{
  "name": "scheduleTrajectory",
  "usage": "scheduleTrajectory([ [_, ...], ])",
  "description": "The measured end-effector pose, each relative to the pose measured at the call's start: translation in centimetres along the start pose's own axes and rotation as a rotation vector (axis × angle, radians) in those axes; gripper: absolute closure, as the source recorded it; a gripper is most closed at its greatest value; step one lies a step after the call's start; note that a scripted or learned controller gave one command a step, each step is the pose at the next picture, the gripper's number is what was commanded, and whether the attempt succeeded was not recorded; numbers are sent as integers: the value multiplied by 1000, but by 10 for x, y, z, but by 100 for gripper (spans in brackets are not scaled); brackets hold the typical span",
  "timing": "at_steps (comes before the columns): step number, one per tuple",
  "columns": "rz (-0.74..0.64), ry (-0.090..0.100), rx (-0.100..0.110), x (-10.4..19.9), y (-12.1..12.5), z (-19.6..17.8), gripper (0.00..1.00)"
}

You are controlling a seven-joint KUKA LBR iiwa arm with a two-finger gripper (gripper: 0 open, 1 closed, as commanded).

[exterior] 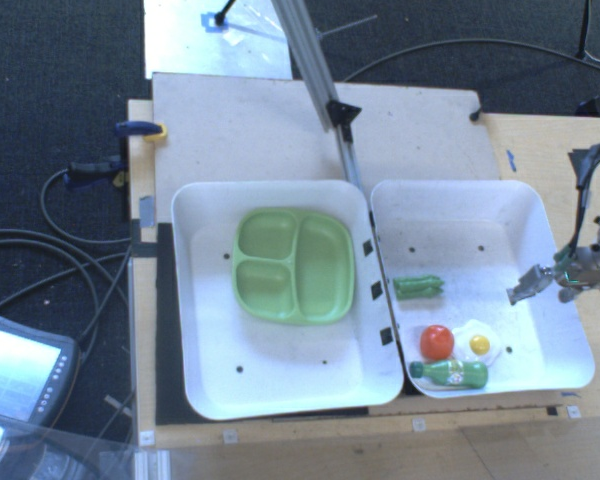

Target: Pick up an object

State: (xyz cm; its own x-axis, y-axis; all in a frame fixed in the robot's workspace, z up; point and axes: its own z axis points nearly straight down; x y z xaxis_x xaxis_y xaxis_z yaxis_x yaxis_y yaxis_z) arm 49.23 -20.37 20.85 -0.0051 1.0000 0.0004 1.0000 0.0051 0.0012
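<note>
Four objects [450,346] lie left of the gripper [536,282].

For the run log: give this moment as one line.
gripper: right bin edge, holding nothing | right bin: pickle, tomato, egg, bottle | left bin: plate

Before you is a pale wooden bench [280,118], its board light beige and bare toward the far side. Two shallow white plastic bins rest on it side by side, touching along their inner walls. You will see the left bin [205,268] toward the bench's near left and the right bin [540,228] toward its near right. A black mat [167,318] shows under the left bin's left and near edges. A blue-and-yellow clamp [140,130] grips the bench's left edge.
</note>
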Motion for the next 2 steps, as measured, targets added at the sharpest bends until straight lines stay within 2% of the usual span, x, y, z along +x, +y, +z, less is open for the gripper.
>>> scheduleTrajectory([
  [1, 2, 0, 0, 0, 0, 0, 0],
  [2, 4, 1, 4, 0, 10, 53, 0],
])
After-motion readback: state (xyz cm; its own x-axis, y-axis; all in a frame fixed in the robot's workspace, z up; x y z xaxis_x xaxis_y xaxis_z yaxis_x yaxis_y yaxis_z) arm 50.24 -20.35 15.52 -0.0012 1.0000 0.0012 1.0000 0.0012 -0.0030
